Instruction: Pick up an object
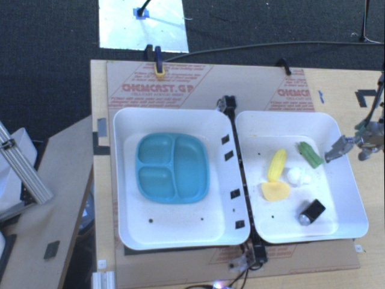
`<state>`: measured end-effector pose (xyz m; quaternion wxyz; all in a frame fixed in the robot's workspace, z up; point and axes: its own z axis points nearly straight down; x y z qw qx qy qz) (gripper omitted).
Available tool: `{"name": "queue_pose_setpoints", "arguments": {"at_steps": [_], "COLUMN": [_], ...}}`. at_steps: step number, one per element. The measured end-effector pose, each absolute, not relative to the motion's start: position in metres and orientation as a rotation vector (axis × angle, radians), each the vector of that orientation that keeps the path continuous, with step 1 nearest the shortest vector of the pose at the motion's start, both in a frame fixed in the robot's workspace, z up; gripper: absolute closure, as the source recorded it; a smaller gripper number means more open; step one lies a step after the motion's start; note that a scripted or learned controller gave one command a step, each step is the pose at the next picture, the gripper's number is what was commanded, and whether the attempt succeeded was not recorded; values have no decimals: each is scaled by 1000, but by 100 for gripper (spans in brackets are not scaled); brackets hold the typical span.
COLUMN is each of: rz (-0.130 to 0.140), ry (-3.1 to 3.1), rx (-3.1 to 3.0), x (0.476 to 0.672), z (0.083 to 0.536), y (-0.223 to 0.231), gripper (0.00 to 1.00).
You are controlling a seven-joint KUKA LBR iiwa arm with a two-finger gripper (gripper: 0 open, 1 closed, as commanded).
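White plastic, smooth and shallow, makes up both bins, and they sit side by side so that what I lift from one could go to the other. The left bin (129, 221) bears a turquoise divided plate (173, 167), glossy, with three compartments. The right bin (349, 221) holds my choices, clustered toward its middle: a yellow corn cob (277, 164) with a ribbed look, a flat yellow slice (275, 191) just beside its lower end, a small white lump (295, 175) touching or nearly touching the cob, a green pickle-like piece (310, 154) lying at a slant, and a black block with a silvery end (311, 211) set apart nearer the front wall. My pincer (337, 150) hangs at the right bin's right rim, near the green piece but apart from it, and nothing shows between its tips; whether it is spread or closed I cannot tell from this slant. I judge the green piece the likeliest target, being closest
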<state>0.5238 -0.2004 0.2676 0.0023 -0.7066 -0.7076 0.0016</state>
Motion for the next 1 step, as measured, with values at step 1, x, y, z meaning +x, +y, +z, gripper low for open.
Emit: {"name": "queue_pose_setpoints", "arguments": {"at_steps": [1], "rz": [-1], "ry": [-2227], "rx": [-2219], "x": [526], "z": [271], "y": [-200], "gripper": [0]}}
